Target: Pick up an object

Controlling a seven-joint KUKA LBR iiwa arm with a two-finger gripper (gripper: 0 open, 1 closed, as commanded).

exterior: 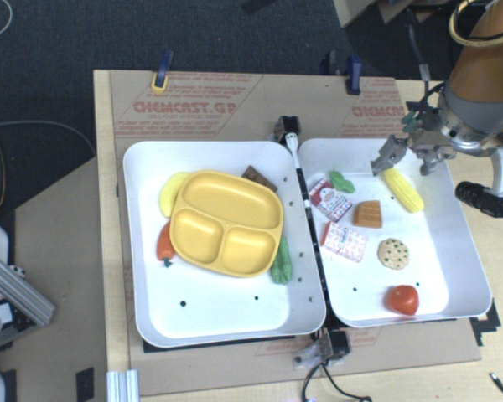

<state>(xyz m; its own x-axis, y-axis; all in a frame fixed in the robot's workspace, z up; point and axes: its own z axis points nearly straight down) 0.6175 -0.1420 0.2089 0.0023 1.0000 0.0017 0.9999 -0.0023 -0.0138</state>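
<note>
My gripper point(408, 159) hovers over the back of the right bin point(461, 249), its two fingers spread open with nothing between them. Just below and in front of the fingertips lies a yellow corn cob point(404, 190), set at a slant. The same bin holds a green leafy piece point(342, 181), a red and white packet point(326, 198), an orange-brown block point(368, 214), a second white packet point(344, 243), a speckled cookie point(393, 254) and a red tomato point(402, 299).
The left bin point(151, 283) holds a yellow divided tray point(226, 223). Around the tray lie a yellow piece point(171, 193), a red-orange piece point(165, 245), a green piece point(282, 263) and a brown piece point(256, 176). A black ridge point(306, 224) separates the bins.
</note>
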